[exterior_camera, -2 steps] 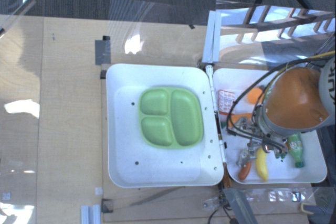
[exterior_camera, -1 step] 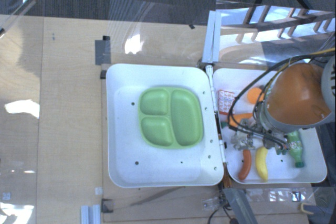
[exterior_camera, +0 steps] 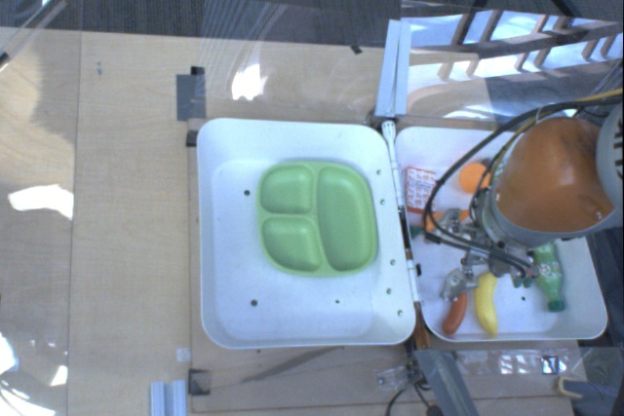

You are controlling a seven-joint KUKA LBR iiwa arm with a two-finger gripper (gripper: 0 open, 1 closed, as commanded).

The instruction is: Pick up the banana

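The yellow banana [exterior_camera: 485, 305] lies in the right bin [exterior_camera: 575, 324] near its front edge, pointing roughly front to back. My gripper [exterior_camera: 474, 270] hangs just over the banana's far end, below the orange band of the arm [exterior_camera: 551, 175]. The wrist and its cables hide much of the gripper. I see nothing held in it.
A brown sausage [exterior_camera: 454, 316] lies just left of the banana. A green bottle [exterior_camera: 549, 277] lies to the right, and an orange fruit [exterior_camera: 473, 176] and a red-and-white packet [exterior_camera: 420, 187] sit farther back. The left bin [exterior_camera: 224, 209] holds a green divided plate [exterior_camera: 318, 217].
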